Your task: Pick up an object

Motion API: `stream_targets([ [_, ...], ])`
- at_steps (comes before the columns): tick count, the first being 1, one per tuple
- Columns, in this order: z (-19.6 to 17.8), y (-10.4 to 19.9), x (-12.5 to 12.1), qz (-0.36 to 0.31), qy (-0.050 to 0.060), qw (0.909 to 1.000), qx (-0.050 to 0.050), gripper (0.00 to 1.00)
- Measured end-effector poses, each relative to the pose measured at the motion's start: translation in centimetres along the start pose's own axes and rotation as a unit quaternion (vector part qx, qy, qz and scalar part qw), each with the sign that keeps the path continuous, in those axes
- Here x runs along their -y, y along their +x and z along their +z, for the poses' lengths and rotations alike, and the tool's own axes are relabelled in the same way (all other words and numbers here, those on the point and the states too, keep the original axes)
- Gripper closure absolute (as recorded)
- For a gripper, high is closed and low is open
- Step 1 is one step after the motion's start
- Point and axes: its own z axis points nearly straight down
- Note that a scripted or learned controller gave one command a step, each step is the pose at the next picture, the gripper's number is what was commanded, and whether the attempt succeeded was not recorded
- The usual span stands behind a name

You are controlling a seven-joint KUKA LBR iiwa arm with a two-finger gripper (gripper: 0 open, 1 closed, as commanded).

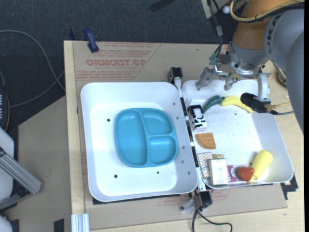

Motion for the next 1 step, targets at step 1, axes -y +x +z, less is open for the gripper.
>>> stream_targets([
  [1, 1.24, -5.81, 7.9, 0.001, 0.002, 1.0, 0.0, 0.0],
])
